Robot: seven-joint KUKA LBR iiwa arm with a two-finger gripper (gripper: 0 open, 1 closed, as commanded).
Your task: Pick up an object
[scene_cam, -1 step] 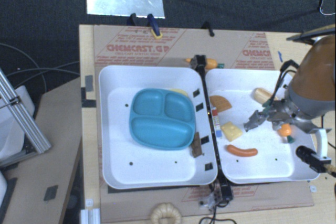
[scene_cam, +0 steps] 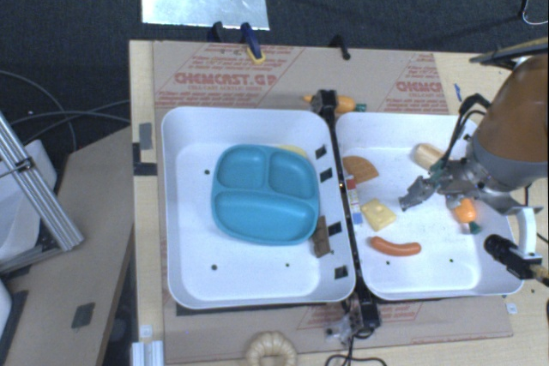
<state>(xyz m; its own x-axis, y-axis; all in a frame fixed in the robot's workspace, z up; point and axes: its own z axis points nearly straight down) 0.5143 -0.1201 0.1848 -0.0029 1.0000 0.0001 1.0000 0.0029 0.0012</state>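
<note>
The right bin [scene_cam: 463, 274] holds several toy foods. A yellow cheese wedge [scene_cam: 377, 214] lies near its left wall. A red-orange sausage [scene_cam: 395, 248] lies in front of the wedge, and a brown crescent-shaped bread piece [scene_cam: 360, 169] lies behind it. A beige roll [scene_cam: 426, 155] sits toward the back. A small orange piece [scene_cam: 465, 211] lies partly under the arm. My gripper [scene_cam: 415, 194] hangs low over the bin's middle, just right of the cheese wedge and apart from it, with nothing seen in it.
The left bin [scene_cam: 193, 270] carries a blue divided plate [scene_cam: 264, 193], with a yellow item [scene_cam: 296, 151] peeking out behind it and a small brown piece [scene_cam: 322, 237] by its right wall. Black clips line the divider between the bins [scene_cam: 343, 210]. The arm's bulk covers the right bin's right side.
</note>
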